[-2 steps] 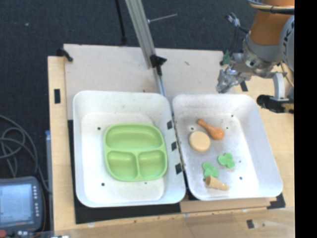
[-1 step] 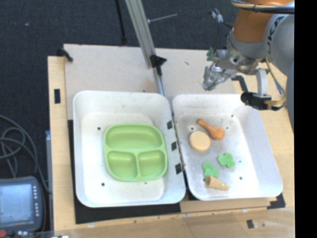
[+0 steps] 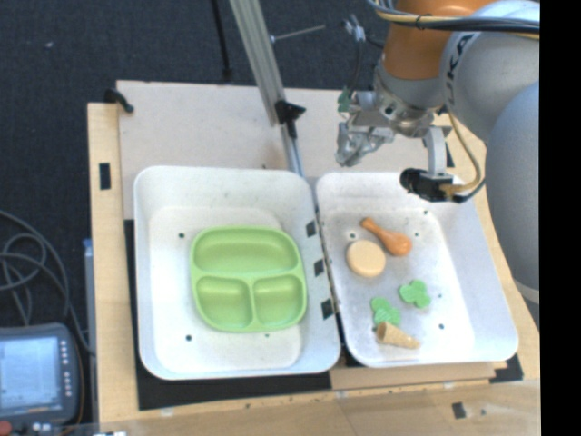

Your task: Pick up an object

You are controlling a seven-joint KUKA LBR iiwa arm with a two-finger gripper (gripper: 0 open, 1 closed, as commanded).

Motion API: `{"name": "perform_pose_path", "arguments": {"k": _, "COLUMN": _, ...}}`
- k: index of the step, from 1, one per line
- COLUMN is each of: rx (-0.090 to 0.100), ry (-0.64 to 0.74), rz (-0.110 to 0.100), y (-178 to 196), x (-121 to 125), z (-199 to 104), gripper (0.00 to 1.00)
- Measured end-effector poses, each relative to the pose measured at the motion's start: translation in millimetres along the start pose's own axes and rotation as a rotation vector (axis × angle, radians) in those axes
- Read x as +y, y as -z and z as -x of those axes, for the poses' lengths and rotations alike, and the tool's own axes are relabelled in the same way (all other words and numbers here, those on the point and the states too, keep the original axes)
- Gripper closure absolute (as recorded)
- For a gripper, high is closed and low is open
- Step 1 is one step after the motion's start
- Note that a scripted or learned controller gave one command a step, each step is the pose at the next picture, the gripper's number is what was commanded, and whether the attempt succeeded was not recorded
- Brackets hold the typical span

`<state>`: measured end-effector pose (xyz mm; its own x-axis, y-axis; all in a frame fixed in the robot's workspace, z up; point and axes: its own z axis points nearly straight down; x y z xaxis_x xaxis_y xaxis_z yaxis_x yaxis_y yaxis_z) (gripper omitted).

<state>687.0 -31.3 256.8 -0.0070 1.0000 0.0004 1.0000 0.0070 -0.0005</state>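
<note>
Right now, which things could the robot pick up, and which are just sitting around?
For the job:
gripper, above the right bin's far edge
orange drumstick toy
round tan disc
two green leafy pieces
tan cone
right bin, holding them

Just sitting around:
green divided plate
left bin
metal pole
grey screen box

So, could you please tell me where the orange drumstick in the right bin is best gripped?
Probably at the thin handle of the drumstick, from straight above, fingers closing across it. It lies flat and slanted, its thick end lower right, close to the round biscuit.
</note>
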Motion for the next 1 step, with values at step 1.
{"name": "perform_pose_path", "arguments": {"k": 1, "rx": 0.001, "ry": 0.000, "rz": 0.000, "y": 4.9, "x": -5.3, "z": -50.3, "gripper": 1.00}}
